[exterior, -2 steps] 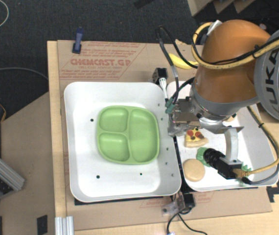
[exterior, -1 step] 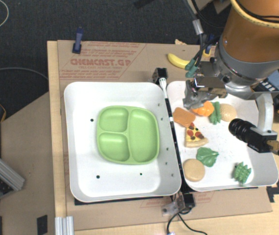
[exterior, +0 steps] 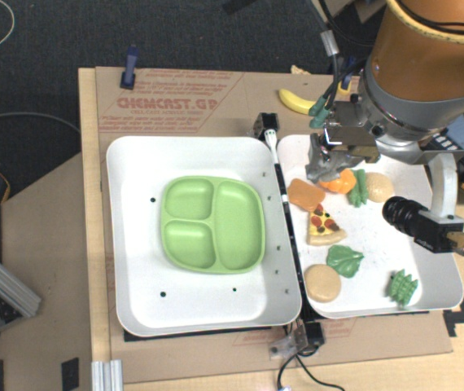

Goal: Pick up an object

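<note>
Two shallow white bins sit side by side on the bench: the left bin (exterior: 134, 218) and the right bin (exterior: 435, 287). The left bin carries one thing, a light green divided plate (exterior: 213, 224) with three compartments, lying near its centre. The right bin carries the toy food, counted as follows: one orange piece (exterior: 342, 182), one tan-orange wedge (exterior: 304, 194), one pizza slice (exterior: 324, 226) with red and dark toppings, one pale round cookie (exterior: 324, 283), one cream-coloured lump (exterior: 378, 188), and three green leafy pieces, namely a slim one (exterior: 358, 187) at about 12 o'clock in the bin, a broad one (exterior: 344, 259) toward 7 o'clock, and a ridged one (exterior: 402, 287) at about 5 o'clock. One yellow banana (exterior: 296, 101) lies outside the bins on the cardboard, at 12 o'clock from the right bin's far left corner. The gripper (exterior: 327, 168) is down at the 11 o'clock part of the right bin, directly above and touching the area of the orange piece and the tan-orange wedge; whether its pincer is apart or together cannot be told, as the wrist body covers it. The orange piece is small, rounded and bright, partly hidden under the gripper, with the slim green piece just beside it at 3 o'clock and the wedge at 8 o'clock. A black cylindrical fitting (exterior: 415, 218) juts in over the bin's 3 o'clock edge.
</note>
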Robot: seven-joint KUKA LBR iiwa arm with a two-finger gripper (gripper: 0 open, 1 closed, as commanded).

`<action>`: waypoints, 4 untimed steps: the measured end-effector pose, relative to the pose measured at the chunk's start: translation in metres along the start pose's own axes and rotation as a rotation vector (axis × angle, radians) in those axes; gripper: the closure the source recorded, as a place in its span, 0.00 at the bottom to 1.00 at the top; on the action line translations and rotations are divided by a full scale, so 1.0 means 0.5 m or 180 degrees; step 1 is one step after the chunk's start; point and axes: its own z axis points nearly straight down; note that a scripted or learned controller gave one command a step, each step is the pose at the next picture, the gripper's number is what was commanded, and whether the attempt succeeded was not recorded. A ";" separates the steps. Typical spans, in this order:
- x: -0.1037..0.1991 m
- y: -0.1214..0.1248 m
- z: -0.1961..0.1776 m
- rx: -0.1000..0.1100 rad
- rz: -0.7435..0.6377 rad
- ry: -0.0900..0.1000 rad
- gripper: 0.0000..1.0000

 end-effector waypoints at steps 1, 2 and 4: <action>0.001 0.001 -0.021 -0.0009 -0.0002 0.0000 1.00; 0.002 0.003 -0.041 -0.0016 -0.0005 0.0000 1.00; 0.003 0.005 -0.083 -0.0032 -0.0011 -0.0002 1.00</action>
